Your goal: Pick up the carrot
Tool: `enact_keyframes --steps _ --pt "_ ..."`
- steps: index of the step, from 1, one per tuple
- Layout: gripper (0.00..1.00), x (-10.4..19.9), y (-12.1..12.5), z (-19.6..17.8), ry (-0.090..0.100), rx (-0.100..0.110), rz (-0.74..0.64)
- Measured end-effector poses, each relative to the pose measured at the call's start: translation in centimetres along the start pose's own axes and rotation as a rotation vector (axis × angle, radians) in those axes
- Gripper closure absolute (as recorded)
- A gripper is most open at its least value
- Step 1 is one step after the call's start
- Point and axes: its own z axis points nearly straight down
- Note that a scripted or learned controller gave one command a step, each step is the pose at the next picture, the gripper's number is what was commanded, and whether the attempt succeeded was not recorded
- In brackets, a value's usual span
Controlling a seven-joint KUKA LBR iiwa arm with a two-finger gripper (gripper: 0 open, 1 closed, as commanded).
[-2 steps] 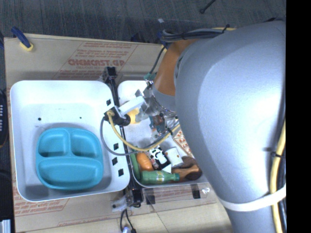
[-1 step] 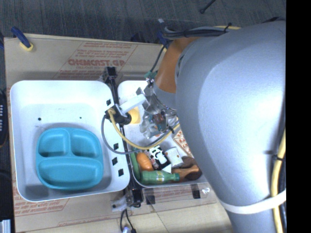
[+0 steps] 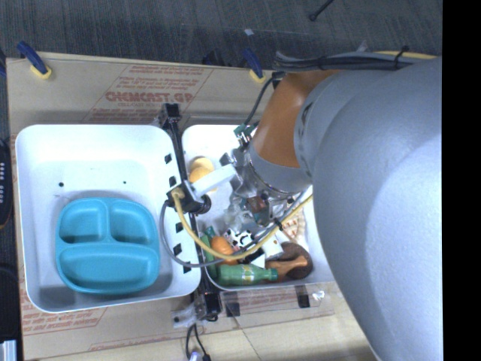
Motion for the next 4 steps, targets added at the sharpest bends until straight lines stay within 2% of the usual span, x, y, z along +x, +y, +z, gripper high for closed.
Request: enact_keyframes --steps 1,2,3,4 --pt "1.00 5.2 -3.3 1.7 -0.003 -0.005 0.000" --pt "1.00 15.0 -1.4 0.1 -0.001 -0.005 -0.022" --pt "0.00 15.0 -1.3 0.0 0.000 -0.007 -0.019" --pt "0.00 8.4 -2.6 -9.5 0.004 -0.005 -0.390"
